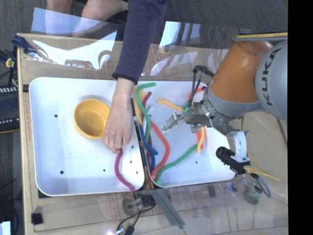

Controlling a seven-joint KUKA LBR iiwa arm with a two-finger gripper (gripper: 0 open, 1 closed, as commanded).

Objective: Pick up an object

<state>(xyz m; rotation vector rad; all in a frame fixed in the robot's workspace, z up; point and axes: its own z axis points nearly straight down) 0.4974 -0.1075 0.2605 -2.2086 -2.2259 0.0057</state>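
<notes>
My gripper [170, 122] hovers over the middle of the right bin [215, 177], open, with nothing between its fingers. Around it lie several flexible tubes. A long green tube [183, 155] curves below it, and a red tube [160, 141] loops to its left. A blue tube [147, 143] runs by the divider, and an orange piece [200, 140] sits under the wrist. A yellow-orange piece [168, 103] lies just above the gripper. In the left bin [49, 170] sits a yellow bowl [90, 117].
A person's arm in a dark sleeve reaches in from the top, the hand [117, 126] resting in the left bin beside the bowl. A maroon tube [120, 169] hangs from that hand toward the bin's lower edge. The arm's orange band [237, 75] covers the right bin's upper right corner.
</notes>
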